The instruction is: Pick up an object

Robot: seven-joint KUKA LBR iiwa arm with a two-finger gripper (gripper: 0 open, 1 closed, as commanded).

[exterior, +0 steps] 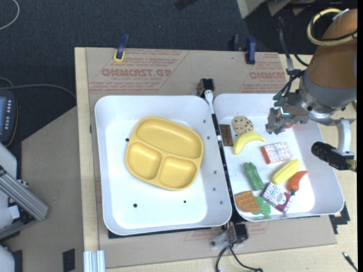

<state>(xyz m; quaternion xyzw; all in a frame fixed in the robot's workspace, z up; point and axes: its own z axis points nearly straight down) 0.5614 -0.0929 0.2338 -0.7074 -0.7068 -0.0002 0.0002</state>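
Right bin point(329, 200): toy foods clustered loosely, including banana point(247, 141) and cookie point(242, 123). Left bin point(108, 169): yellow divided tray point(163, 152), apparently a drop-off. Gripper point(278, 123): above right bin's upper area, nothing visibly grasped; jaw state indiscernible.

My pincer point(278, 120) looks like dull grey metal, and the band on my arm above it is smooth, faintly shiny orange. Both white bins point(108, 169) seem hard plastic with a soft sheen. The yellow divided tray point(164, 152) in the left bin is smooth, glossy plastic. At 6 o'clock from my pincer, the toy banana point(247, 140) and green pickle point(253, 175) look like matt moulded plastic. The desk point(170, 67) is covered with matt brown printed cardboard.
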